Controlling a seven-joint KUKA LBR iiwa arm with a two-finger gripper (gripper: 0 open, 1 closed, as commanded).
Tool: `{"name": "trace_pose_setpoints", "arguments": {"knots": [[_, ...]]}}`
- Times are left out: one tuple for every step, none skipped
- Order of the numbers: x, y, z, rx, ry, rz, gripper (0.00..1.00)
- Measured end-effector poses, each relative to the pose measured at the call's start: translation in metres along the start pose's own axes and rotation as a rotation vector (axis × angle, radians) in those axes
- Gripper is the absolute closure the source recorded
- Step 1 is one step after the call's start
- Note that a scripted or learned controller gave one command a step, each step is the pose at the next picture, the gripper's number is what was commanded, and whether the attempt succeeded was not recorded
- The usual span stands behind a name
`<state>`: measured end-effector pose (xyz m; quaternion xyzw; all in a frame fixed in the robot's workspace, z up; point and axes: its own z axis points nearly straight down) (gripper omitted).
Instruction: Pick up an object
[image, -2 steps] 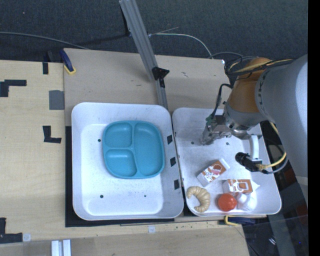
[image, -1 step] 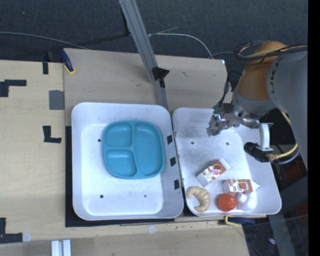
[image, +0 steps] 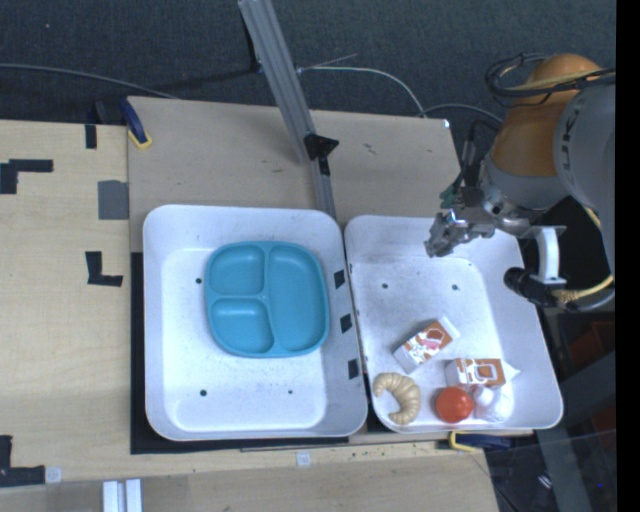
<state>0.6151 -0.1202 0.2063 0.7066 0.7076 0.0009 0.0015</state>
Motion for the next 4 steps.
{"name": "trace_pose_setpoints", "arguments": {"knots": [[0.052,0.017,0.003,0.004,0.003,-0.003,1.0],[0.101,0.03,-0.01,0.003,0.003,-0.005,1.0],[0.156,0.042,-0.003,0.004,0.002,-0.005,1.0],[0.209,0.037,-0.005,0.005,0.002,-0.005,1.0]]}}
